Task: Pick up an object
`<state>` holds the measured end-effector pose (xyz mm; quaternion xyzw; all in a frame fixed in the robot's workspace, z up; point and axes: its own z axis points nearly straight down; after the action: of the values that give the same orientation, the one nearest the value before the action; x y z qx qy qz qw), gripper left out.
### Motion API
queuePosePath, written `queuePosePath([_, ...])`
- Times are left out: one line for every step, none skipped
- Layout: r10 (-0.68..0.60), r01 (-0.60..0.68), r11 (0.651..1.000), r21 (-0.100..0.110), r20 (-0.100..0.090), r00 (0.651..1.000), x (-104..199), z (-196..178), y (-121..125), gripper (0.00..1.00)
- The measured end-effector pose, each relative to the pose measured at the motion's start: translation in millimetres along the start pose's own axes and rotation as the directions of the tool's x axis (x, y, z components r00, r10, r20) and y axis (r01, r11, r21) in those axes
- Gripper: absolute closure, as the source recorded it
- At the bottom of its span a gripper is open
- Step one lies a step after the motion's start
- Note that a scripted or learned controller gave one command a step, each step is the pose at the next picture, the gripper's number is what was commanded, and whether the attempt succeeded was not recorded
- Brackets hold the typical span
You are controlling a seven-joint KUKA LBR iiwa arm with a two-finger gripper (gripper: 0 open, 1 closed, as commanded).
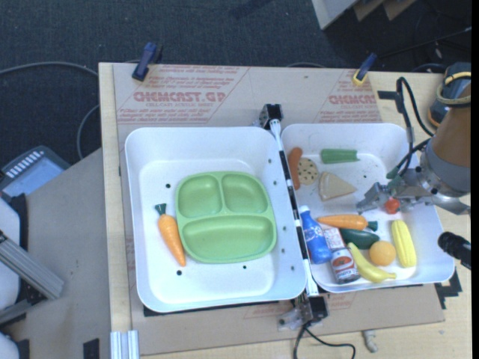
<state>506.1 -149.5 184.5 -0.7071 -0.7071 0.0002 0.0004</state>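
While the arm (447, 152) reached in from the right, its gripper (383, 195) hung low over the right bin (374, 134), just above a small red piece (392, 206). Nothing could be seen between the fingers; whether they were spread or pressed together could not be told.

Both bins were shallow, smooth white plastic with rounded corners. The left bin (150, 170) held one matte green divided plate (225, 217) with three compartments, and one orange carrot (171, 234) with a green top lying just beside the plate's left edge.

The right bin held a crowd of glossy toy foods: one green cylindrical vegetable (339, 155) near the back wall, one tan wedge (336, 187), one brown speckled cookie (307, 172) against one reddish sausage shape (295, 159), a second carrot (342, 221), one dark green piece (359, 238) below it, one round orange (382, 253), one ridged yellow corn cob (404, 243), one curved banana (368, 266), one blue bottle (315, 236), and one small can (342, 262).

Count: carrots two, all else single.
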Motion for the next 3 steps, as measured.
queuePosePath([0.001, -0.001, 1.0, -0.011, 0.003, 1.0, 12, 97, 0, 0.0])
queuePosePath([0.001, -0.001, 1.0, -0.005, 0.004, 1.0, 51, 99, 44, 0.0])
queuePosePath([-0.001, 0.001, 1.0, -0.002, 0.001, 1.0, 28, 99, 136, 0.0])
